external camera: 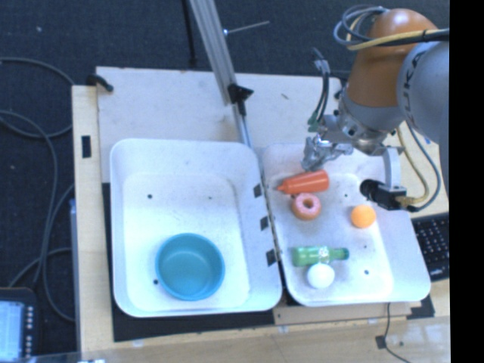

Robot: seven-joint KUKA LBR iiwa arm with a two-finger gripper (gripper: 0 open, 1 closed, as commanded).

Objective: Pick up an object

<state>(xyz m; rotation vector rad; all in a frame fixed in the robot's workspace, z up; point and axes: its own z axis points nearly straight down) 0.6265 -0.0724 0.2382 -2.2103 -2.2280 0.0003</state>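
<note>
I see the hand point(316, 157) low over the far edge of the right bin point(401, 267), just above the carrot point(304, 181); I cannot tell how it is set. Nothing shows in its grip. A pink donut point(307, 206) lies just beside the carrot, an orange ball point(364, 216) to the right, a green bottle point(320, 255) and white ball point(321, 276) nearer. A blue bowl point(190, 266) sits in the left bin point(151, 165)

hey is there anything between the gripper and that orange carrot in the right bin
Nothing visible is in the way. The gripper hangs just above the far end of the right bin, and the carrot lies right below it in this view. The pink donut sits on the carrot's near side, out of that path.
</note>
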